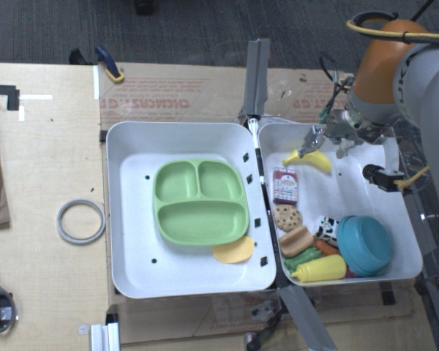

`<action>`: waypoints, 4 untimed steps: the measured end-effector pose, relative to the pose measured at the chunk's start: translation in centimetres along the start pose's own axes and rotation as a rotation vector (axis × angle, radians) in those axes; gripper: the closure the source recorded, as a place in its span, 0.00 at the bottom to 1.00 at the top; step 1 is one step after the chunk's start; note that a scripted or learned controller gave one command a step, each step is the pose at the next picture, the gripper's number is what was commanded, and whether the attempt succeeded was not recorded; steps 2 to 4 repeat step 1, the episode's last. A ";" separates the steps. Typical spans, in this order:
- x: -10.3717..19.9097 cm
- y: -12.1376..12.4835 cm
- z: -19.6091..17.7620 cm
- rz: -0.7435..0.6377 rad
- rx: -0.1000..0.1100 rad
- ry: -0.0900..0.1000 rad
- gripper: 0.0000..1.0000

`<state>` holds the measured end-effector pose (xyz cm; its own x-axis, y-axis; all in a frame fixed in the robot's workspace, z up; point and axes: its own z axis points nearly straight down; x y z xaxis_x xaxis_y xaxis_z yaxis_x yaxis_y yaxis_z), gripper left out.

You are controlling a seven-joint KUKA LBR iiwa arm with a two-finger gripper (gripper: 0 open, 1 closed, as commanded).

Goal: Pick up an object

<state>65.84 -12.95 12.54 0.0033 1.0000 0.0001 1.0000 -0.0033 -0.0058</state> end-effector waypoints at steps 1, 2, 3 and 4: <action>-4.3 0.0 3.5 -0.054 -0.001 0.000 0.00; -4.3 0.0 3.5 -0.054 -0.001 0.000 0.00; -4.3 0.0 3.5 -0.054 -0.001 0.000 0.00; -4.3 0.0 3.5 -0.054 -0.001 0.000 0.00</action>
